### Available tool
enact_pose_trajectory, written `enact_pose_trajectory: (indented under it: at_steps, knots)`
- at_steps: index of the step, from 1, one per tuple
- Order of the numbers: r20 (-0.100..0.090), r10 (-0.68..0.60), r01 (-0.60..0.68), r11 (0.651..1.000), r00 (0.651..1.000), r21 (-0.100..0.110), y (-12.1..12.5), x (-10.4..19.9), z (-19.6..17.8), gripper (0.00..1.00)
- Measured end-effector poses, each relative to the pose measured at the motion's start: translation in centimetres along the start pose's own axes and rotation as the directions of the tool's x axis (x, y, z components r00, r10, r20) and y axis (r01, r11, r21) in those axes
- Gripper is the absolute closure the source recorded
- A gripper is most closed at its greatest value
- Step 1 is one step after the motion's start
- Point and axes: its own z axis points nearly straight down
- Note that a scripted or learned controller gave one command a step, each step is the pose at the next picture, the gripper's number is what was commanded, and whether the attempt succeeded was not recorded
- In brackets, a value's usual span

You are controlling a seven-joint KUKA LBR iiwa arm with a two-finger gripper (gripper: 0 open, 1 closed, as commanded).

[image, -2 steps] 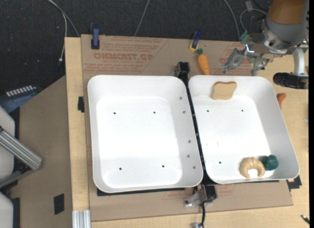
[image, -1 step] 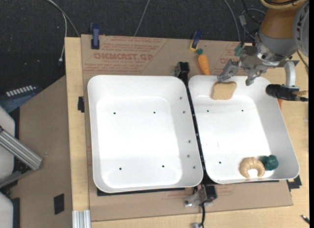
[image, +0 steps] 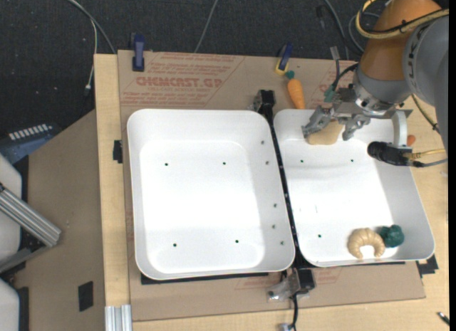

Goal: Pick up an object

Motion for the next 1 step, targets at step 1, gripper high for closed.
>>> enact_pose_trajectory:
  at_steps: [1]
  knots:
    - [0.000, 0.000, 0.000, 1.000, 1.000, 0.001, 0.09, -0.19, 6.28, 0.00]
